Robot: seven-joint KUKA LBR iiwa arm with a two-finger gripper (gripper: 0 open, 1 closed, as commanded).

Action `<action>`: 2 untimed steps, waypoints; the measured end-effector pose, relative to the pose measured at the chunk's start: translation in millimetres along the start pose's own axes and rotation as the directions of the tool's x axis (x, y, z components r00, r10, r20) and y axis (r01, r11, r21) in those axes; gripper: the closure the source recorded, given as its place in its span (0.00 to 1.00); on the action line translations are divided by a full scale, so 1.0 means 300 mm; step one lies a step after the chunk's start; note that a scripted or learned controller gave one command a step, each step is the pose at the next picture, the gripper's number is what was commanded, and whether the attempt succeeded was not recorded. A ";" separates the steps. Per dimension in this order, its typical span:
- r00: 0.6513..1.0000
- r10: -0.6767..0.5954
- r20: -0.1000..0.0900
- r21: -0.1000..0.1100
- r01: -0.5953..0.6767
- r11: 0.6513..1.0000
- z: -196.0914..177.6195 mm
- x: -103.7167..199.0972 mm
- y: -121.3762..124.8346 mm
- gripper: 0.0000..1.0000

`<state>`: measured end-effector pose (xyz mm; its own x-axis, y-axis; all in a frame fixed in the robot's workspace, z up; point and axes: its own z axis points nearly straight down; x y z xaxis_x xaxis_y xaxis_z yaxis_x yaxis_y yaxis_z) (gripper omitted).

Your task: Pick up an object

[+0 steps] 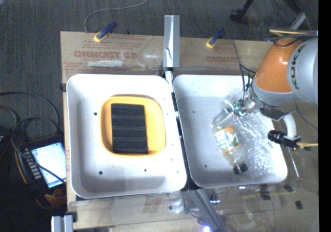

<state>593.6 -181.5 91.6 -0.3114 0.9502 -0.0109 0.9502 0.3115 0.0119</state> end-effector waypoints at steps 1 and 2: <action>1.000 0.000 -0.002 -0.003 0.000 1.000 -0.030 0.003 0.004 1.00; 0.998 0.056 -0.001 -0.001 -0.056 0.998 -0.001 0.152 0.056 1.00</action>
<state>595.4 -132.8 91.6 -0.2579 0.9661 -0.0089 0.9661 0.2580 0.0131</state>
